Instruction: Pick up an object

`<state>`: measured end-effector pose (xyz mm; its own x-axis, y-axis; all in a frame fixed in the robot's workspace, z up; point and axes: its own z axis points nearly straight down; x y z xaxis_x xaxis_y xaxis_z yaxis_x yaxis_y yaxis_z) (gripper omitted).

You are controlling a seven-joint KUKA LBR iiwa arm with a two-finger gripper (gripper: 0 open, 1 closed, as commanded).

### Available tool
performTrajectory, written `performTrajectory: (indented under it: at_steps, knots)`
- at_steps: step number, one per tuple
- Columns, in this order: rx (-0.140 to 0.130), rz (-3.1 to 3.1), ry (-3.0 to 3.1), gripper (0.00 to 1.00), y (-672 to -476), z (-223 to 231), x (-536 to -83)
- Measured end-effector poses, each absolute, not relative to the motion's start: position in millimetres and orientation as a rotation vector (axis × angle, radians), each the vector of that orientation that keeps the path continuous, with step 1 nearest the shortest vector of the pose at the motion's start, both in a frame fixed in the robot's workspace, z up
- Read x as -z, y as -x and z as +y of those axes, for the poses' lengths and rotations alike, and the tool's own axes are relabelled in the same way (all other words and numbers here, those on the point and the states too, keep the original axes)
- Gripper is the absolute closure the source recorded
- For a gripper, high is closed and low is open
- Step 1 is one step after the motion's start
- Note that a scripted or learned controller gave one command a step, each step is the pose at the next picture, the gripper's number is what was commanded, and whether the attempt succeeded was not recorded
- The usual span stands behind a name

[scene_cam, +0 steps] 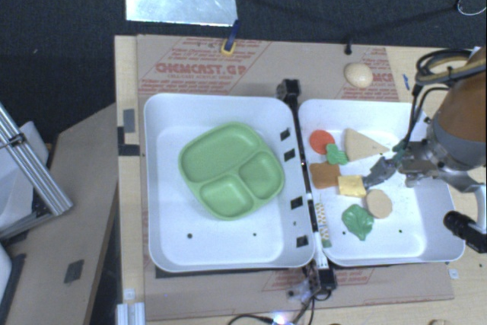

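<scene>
Several small toy foods clustered at left of right bin. Tool lowered just right of yellow block; grip state cannot be told. Block judged light, stiff, best pinched across flat sides.

The bench bears two white bins side by side and a beige ball.

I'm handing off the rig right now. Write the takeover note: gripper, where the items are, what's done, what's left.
Gripper: low in the right bin, tip beside the yellow block; grip state unclear, nothing visibly held.
Items: red disc, cream wedge, brown piece, round tan piece and green leafy piece lie in the right bin. Green divided plate sits in the left bin.
Done: no pick yet.
Left: grasp and lift one item.
</scene>
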<state>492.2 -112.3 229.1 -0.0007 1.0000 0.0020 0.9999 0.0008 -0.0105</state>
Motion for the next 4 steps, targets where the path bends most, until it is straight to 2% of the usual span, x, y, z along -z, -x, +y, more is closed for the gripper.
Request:
performTrajectory:
  at_steps: [1, 4]
  knots:
    - [0.002, -2.226, 2.218, 0.00, -494.7, -112, -235]
    - [0.001, -2.226, 2.230, 0.00, -502.7, -124, -86]
